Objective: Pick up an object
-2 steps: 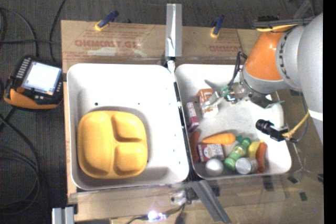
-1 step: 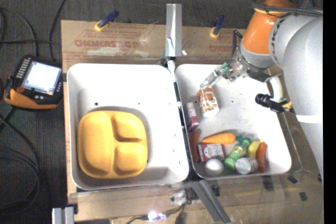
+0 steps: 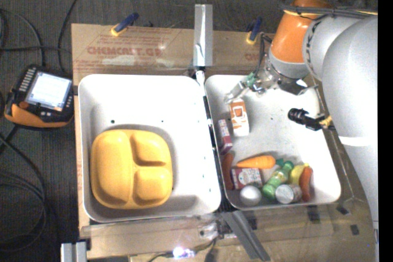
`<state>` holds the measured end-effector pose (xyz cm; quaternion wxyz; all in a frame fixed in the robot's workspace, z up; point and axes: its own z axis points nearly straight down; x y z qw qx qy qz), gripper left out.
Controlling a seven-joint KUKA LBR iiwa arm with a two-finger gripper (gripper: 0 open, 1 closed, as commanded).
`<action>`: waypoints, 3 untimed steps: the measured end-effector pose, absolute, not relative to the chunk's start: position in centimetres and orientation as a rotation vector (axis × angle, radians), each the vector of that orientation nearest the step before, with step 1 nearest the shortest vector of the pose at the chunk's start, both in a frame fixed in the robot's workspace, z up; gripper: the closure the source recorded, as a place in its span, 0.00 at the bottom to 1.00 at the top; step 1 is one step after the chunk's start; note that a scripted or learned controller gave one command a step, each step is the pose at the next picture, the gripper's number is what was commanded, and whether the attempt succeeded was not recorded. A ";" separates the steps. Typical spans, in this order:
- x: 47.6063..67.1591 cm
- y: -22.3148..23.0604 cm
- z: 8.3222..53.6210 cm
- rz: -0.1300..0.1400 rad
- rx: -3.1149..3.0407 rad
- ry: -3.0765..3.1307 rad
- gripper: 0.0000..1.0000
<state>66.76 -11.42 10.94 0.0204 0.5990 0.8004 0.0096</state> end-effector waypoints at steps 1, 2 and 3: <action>66.0 -11.3 8.9 -0.002 1.840 2.534 0.00; 66.1 -11.3 10.0 -0.002 1.835 2.528 1.00; 66.8 -16.7 13.4 -0.003 2.006 2.415 1.00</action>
